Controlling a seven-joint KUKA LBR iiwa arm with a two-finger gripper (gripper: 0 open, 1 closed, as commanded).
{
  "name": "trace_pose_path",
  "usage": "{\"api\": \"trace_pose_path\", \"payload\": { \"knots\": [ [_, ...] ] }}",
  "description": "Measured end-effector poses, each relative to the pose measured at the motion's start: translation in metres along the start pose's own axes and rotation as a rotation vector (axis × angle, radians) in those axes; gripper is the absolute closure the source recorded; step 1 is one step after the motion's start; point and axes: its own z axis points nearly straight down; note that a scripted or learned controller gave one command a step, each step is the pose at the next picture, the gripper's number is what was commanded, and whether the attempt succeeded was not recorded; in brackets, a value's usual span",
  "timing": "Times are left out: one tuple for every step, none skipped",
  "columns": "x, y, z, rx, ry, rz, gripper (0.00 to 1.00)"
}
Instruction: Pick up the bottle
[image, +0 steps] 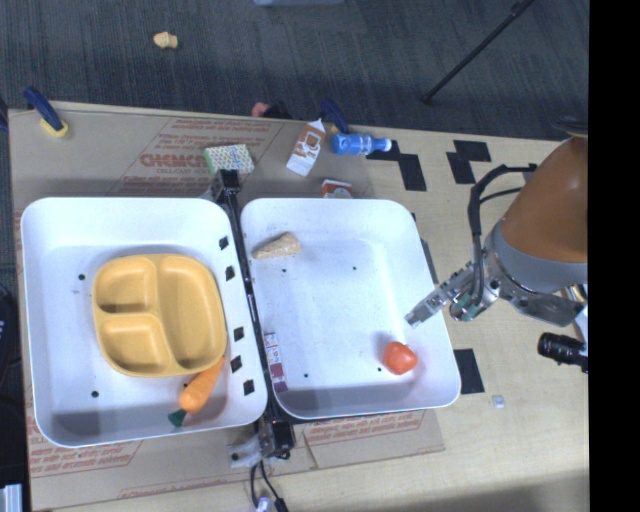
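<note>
Bench from above. The bottle (358, 145), blue with a white cap, lies on its side on the cardboard behind the right bin (330, 400), outside both bins, beside a small carton (306, 148). The hand (432, 306) hangs over the right bin's right rim, near a red-orange piece (400, 357); whether it is open or closed cannot be told. Red print on the cardboard reads roughly "CHEMC"; the rest is illegible. The left bin (50, 230) holds a yellow divided plate (158, 312) and a carrot (200, 389)

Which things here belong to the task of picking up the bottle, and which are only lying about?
Belong to the job:
blue bottle, lying outside the bins
gripper

Only lying about:
yellow divided plate
carrot
red tomato
bread piece
small carton
</note>
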Motion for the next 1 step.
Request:
{"api": "trace_pose_path", "payload": {
  "knots": [
    [-0.0072, -0.0043, -0.004, -0.001, 0.0, 0.01, 1.0]
  ]
}}
